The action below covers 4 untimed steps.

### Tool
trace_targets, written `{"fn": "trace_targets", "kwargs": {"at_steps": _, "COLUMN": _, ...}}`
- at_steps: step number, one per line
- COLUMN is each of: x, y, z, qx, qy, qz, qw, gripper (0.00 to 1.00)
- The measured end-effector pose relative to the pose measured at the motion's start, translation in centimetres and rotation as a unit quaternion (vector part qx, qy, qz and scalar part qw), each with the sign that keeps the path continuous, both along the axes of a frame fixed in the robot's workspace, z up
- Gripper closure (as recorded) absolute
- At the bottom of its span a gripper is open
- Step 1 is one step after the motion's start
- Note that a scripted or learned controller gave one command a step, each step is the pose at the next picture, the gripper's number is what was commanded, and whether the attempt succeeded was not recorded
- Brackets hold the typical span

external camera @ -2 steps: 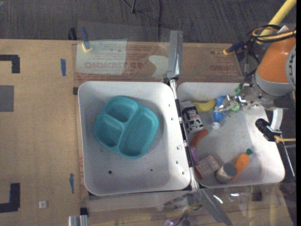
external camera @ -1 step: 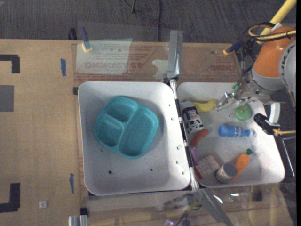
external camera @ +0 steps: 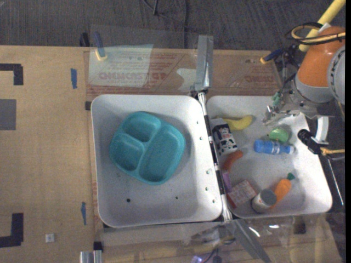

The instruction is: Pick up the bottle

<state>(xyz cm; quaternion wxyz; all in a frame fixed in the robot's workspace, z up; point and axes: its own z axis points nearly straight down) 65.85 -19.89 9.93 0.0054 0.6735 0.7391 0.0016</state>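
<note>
The blue bottle lies on its side in the right bin, long axis running left-right, just below the hand, whose opening cannot be told.

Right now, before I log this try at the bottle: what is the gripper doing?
Gripper: over the far edge of the right bin, above the blue bottle. Open or closed cannot be told; nothing visibly held.
</note>
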Motion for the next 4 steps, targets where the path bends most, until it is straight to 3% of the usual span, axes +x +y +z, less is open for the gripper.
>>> {"fn": "trace_targets", "kwargs": {"at_steps": 1, "x": 0.0, "y": 0.0, "z": 0.0, "qx": 0.0001, "qy": 0.000, "qz": 0.000, "qw": 1.0000, "gripper": 0.00}}
{"fn": "trace_targets", "kwargs": {"at_steps": 2, "x": -4.2, "y": -1.5, "z": -1.1, "qx": 0.0079, "qy": 0.002, "qz": -0.004, "qw": 1.0000, "gripper": 0.00}}
{"fn": "trace_targets", "kwargs": {"at_steps": 3, "x": -4.2, "y": -2.2, "z": 0.0, "qx": 0.0015, "qy": 0.000, "qz": -0.006, "qw": 1.0000, "gripper": 1.00}}
{"fn": "trace_targets", "kwargs": {"at_steps": 4, "x": -3.6, "y": 2.8, "z": 11.1, "qx": 0.0023, "qy": 0.004, "qz": -0.090, "qw": 0.9960, "gripper": 1.00}}
